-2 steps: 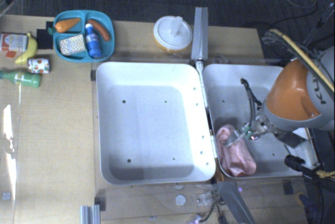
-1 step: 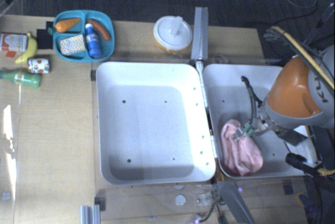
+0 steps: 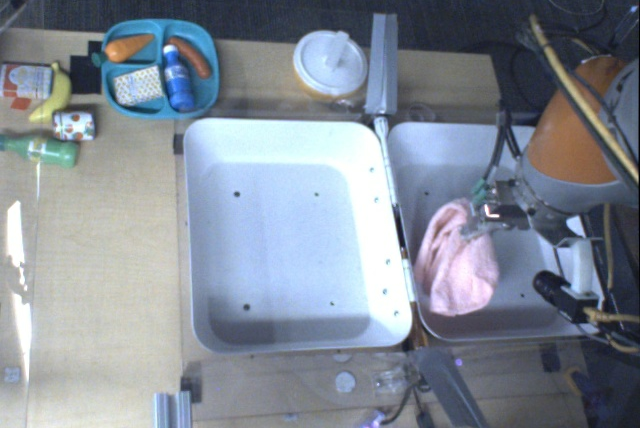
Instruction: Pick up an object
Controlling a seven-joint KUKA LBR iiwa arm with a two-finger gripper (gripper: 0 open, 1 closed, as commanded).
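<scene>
1 pink cloth (image 3: 456, 261) in right bin (image 3: 440, 156); jaws touching its upper edge, opening unclear.

cam: single fixed overhead view | faced down at a slant | covered left bin (image 3: 285, 236), right bin (image 3: 450, 156), bench (image 3: 90, 266) | arm (image 3: 580, 136) entered from right | mid-range framing
</scene>
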